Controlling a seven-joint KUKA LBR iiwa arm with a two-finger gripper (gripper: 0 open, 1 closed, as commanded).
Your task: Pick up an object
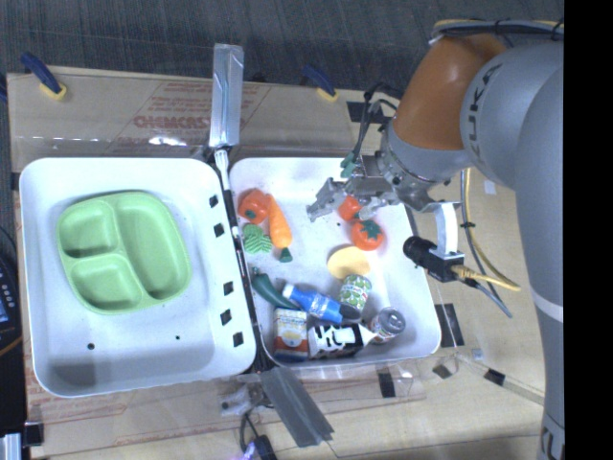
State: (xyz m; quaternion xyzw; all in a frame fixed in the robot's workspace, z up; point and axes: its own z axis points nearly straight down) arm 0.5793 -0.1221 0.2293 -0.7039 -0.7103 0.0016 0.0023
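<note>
My gripper (347, 202) hangs over the back of the right bin (287, 172), open, with its fingers spread either side of a small red tomato (350, 209). I cannot tell whether they touch it. A second red tomato (368, 235) lies just in front, and a yellow lemon (347, 260) sits nearer the camera. An orange-red pepper (252, 204), a carrot (279, 224) and a small green fruit (256, 241) lie by the bin's left wall.
The front of the right bin holds a blue bottle (312, 302), a green cucumber (267, 289), a tin can (388, 324), a green-and-white ball (354, 288) and two small cartons (330, 338). The left bin (38, 333) holds a green divided plate (121, 248).
</note>
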